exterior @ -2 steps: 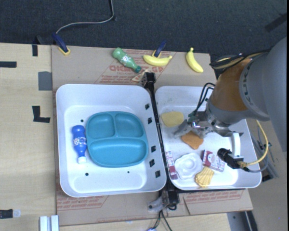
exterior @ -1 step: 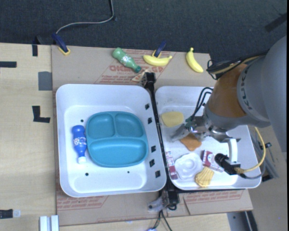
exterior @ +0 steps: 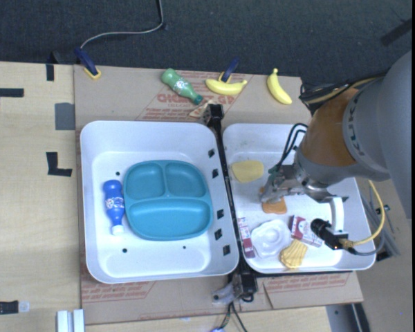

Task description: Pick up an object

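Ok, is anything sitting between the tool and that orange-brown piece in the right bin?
Nothing visible does. The tool is right above the orange-brown piece in the right bin. The pale yellow round item lies to the camera's left of it and the white cup below it, both off to the side.

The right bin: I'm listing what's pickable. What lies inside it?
In the right bin lie a pale yellow round piece, an orange piece below the gripper, a white cup, a ridged yellow piece and small packets. The arm covers the bin's right part.
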You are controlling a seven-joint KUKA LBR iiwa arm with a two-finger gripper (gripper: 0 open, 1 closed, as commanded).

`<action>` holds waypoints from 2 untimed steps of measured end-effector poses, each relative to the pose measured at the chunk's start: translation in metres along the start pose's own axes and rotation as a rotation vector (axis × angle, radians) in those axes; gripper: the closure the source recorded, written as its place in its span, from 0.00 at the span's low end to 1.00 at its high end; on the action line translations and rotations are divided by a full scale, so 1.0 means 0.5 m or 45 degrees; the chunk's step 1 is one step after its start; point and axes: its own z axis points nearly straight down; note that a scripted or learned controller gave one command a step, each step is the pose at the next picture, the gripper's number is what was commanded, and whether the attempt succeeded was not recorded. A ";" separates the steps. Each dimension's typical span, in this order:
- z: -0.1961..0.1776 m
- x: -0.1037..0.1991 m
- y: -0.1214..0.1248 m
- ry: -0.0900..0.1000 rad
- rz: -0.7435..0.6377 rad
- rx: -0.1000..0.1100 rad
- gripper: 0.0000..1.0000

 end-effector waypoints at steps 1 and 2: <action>0.001 0.000 -0.001 0.000 0.000 0.001 0.00; -0.018 0.001 0.000 0.002 -0.001 0.002 1.00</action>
